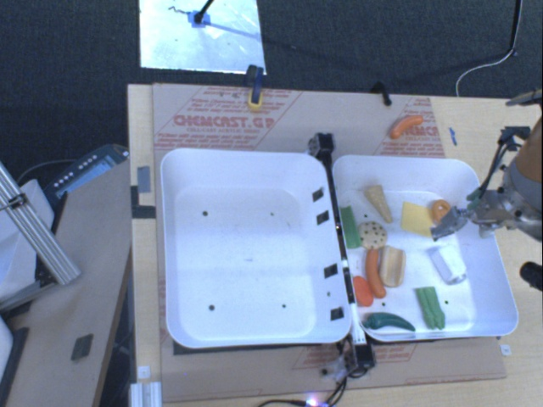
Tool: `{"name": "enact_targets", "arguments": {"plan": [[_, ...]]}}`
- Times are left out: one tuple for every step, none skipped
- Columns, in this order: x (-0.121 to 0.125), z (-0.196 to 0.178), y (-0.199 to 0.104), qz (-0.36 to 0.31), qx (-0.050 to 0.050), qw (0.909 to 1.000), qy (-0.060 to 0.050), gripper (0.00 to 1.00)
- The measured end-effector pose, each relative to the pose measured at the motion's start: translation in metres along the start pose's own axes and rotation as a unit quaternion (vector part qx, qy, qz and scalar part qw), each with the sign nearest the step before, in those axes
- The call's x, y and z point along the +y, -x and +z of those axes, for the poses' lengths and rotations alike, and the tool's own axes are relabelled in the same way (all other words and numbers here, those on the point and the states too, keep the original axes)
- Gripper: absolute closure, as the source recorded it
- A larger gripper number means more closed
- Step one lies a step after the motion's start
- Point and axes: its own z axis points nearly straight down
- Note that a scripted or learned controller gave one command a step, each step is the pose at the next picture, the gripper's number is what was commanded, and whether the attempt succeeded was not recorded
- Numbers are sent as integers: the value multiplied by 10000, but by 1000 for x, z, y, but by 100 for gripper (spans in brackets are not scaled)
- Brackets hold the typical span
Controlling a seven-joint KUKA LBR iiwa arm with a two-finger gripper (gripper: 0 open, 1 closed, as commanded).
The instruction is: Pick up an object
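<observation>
The right bin [496,253] holds several toy foods. Among them are a yellow block [415,218], an orange piece [439,208], a tan wedge [378,202], a speckled cookie [372,234], a bread slice [392,265], an orange carrot [373,271] and a white cylinder [447,264]. My gripper [450,224] reaches in over the bin's right wall and hangs just right of the orange piece and above the white cylinder. I cannot make out anything held in it.
A green stick [347,225] lies by the bin's left wall. A red piece [363,292], a dark green pepper [389,321] and a green block [430,306] sit near the front. The left bin [174,227] stands beside it. An orange sausage [406,126] lies outside on the board.
</observation>
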Motion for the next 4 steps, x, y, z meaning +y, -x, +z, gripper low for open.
{"name": "enact_targets", "arguments": {"plan": [[-30, 96, -31, -2, -11, 10000, 48, 0], [23, 107, -82, -32, -9, 10000, 50, 0], [24, 94, -82, -12, 21, 10000, 78, 100], [66, -143, -46, -11, -29, 10000, 89, 100]]}}
